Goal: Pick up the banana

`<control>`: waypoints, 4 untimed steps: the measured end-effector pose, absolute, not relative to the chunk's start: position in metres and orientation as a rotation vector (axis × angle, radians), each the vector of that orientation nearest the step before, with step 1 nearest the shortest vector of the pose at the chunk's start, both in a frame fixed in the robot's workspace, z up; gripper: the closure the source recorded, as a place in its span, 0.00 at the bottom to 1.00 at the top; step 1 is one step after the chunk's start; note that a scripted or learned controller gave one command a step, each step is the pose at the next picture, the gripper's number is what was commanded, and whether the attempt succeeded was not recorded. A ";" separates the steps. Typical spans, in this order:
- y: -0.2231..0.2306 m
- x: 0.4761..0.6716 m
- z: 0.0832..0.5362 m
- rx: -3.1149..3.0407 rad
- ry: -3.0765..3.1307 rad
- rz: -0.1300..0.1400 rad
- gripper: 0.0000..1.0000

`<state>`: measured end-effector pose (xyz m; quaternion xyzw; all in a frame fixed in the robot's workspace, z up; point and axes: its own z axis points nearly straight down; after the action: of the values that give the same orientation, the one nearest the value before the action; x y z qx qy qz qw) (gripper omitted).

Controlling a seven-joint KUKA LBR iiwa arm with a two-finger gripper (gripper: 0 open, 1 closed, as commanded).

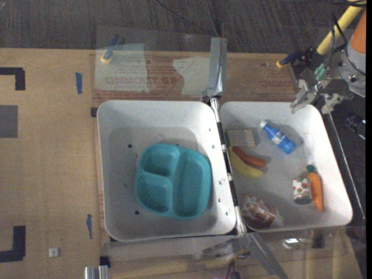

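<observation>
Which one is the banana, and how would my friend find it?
Look in the right white bin, along its left wall next to the bin with the teal tray. The banana lies there, just below a small speckled square block. It is the only yellow curved thing, with a red-orange chili pepper resting along its upper side.

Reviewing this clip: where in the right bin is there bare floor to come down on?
Bare floor: right bin centre, between blue bottle, banana and carrot. Crowded: left wall, where banana touches red sausage.

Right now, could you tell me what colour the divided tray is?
Teal, as the camera view shows; the divided tray lies in the left bin.
</observation>
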<state>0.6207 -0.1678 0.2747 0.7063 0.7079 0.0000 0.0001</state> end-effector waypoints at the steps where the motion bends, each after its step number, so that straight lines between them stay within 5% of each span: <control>1: -0.145 0.559 0.111 2.252 2.192 -0.001 0.00; 2: -0.109 0.511 0.089 1.807 2.558 0.008 0.00; 3: -0.115 0.592 0.089 1.827 2.544 0.007 0.00; 4: -0.112 0.653 0.088 2.057 2.368 -0.003 0.00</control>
<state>0.6526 -0.1119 0.0877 0.6557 0.7550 -0.0010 0.0025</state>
